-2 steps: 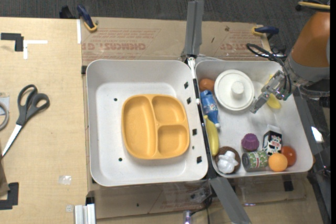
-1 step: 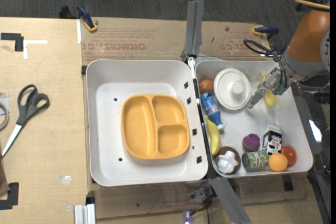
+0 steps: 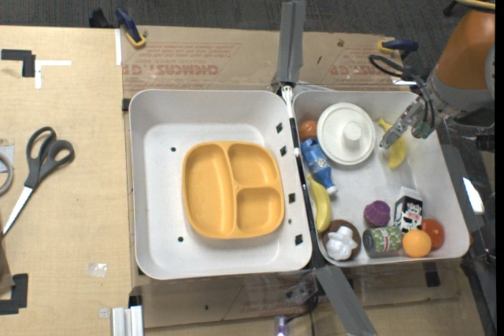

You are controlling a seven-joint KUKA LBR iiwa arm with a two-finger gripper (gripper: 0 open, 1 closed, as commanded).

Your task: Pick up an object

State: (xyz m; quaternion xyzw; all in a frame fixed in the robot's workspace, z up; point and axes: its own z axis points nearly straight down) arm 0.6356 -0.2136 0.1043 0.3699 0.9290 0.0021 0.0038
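Observation:
The right bin (image 3: 449, 169) holds several small objects: a white round bowl (image 3: 347, 133), a blue bottle (image 3: 317, 163), a banana (image 3: 320, 204), a purple piece (image 3: 378, 212), a green can (image 3: 383, 240), an orange (image 3: 416, 243), and a small black-and-white carton (image 3: 410, 213). A yellow fruit (image 3: 397, 153) lies right of the bowl. My gripper (image 3: 391, 139) hangs low over the bin's upper right, its tip just above that yellow fruit and beside the bowl's right rim. Nothing shows held in it.
The left bin (image 3: 150, 193) carries a yellow divided plate (image 3: 234, 189). A red-orange ball (image 3: 308, 128) and a brown-and-white item (image 3: 340, 238) also lie in the right bin. Scissors (image 3: 38, 161) rest on the wooden bench at far left. A grey divider bar (image 3: 291, 43) stands between the bins at the back.

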